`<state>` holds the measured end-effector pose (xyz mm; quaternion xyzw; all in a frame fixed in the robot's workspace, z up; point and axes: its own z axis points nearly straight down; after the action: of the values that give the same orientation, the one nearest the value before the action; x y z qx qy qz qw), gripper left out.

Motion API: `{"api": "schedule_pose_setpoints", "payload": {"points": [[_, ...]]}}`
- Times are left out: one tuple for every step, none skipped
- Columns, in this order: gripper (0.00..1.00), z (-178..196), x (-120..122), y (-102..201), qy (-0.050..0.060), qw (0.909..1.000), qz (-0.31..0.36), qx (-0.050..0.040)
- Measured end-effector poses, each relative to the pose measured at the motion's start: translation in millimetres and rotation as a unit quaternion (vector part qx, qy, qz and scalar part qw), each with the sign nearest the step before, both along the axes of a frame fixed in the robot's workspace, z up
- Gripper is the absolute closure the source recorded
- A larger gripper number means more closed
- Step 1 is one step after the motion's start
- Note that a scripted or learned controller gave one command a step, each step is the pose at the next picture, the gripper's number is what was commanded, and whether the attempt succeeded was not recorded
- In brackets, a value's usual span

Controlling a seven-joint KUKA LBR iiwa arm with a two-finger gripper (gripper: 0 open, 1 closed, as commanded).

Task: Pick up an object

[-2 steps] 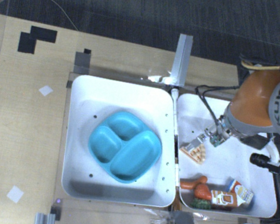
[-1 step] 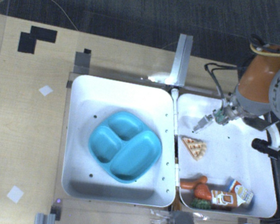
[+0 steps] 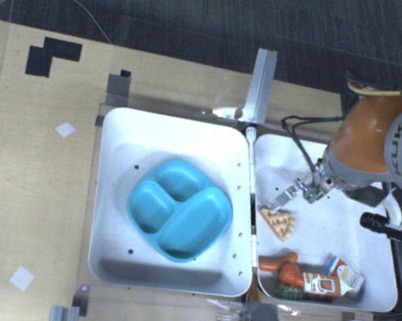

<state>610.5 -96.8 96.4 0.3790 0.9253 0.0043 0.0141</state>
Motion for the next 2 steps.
{"api": "schedule_pose_setpoints", "payload": {"points": [[0.0, 40.3, 13.9, -8.1, 0.01, 0.9871, -0.16, 0.0037], [0.0, 40.3, 13.9, -8.0, 0.01, 0.9871, -0.16, 0.0037]]}}
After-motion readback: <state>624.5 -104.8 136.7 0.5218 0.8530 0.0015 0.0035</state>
